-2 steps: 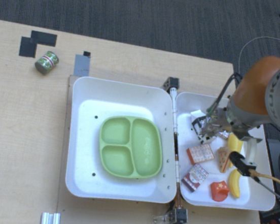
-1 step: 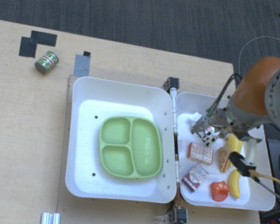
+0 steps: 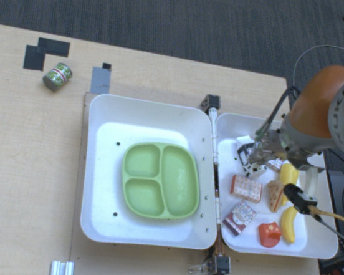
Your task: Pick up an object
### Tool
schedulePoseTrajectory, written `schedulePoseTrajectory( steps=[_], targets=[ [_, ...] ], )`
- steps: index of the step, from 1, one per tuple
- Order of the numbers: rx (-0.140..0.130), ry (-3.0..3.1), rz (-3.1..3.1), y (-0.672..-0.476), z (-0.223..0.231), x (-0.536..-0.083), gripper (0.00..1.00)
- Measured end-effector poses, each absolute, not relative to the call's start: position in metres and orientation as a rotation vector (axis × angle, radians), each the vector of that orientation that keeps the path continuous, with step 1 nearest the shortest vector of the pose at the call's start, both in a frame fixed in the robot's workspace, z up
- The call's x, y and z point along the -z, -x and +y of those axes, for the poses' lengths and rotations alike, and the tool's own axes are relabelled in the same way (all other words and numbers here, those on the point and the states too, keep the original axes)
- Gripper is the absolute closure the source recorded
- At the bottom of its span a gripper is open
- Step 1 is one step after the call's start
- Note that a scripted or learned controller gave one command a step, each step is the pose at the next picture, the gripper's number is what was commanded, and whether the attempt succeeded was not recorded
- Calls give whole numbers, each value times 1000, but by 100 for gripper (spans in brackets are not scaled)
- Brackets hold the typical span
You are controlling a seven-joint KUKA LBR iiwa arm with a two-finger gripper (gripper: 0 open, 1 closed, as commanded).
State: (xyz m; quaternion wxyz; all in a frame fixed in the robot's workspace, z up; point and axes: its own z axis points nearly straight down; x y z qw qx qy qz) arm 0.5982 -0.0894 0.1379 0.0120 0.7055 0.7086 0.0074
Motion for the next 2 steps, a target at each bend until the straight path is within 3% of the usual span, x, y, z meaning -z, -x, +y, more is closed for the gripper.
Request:
schedulePoseTrajectory(
  steps=[1,2],
  targets=[
    [-23,-2199,2210,-598,-89,-138,0],
    [-5,-2219,2221,-492,-97,-86,0]
  ],
)
